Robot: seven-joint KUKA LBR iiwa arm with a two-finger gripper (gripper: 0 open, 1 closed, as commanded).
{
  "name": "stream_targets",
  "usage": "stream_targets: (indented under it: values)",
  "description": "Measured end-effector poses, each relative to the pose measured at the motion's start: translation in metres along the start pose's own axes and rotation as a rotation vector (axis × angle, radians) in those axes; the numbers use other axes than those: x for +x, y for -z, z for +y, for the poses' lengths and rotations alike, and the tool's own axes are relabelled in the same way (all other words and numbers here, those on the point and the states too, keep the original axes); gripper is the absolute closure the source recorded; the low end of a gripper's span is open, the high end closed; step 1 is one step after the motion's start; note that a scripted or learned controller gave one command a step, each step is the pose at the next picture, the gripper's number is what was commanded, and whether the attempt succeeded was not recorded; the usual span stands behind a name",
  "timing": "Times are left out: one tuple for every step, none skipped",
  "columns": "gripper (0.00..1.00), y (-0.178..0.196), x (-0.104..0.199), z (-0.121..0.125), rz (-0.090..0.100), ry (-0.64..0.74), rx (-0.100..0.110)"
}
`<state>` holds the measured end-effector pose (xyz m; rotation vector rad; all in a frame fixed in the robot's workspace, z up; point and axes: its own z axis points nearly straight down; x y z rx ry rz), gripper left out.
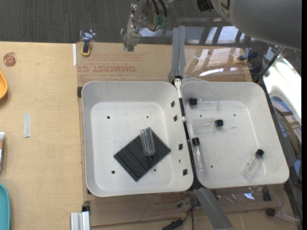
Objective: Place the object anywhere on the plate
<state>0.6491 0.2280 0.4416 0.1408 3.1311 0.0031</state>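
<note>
A black ribbed plate (130, 159) lies at a slant in the left bin (96, 128), toward its front. A clear vial (147, 142) rests on top of the plate, near its right corner, pointing roughly front to back. My gripper (129, 44) hangs high over the cardboard behind the left bin, well away from the plate and the vial, with nothing seen in it.
The right bin (268, 114) holds several clear vials with black caps, such as one at the back (204, 101), one along the left wall (197, 153) and one at the front right (252, 164). The arm's body looms over the back right.
</note>
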Motion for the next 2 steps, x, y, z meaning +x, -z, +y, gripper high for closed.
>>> stream_targets:
  values:
    - [0.0, 0.0, 0.0, -0.0001, 0.0, 0.0, 0.0]
    - [1.0, 0.0086, -0.0014, -0.0001, -0.003, -0.001, -0.001]
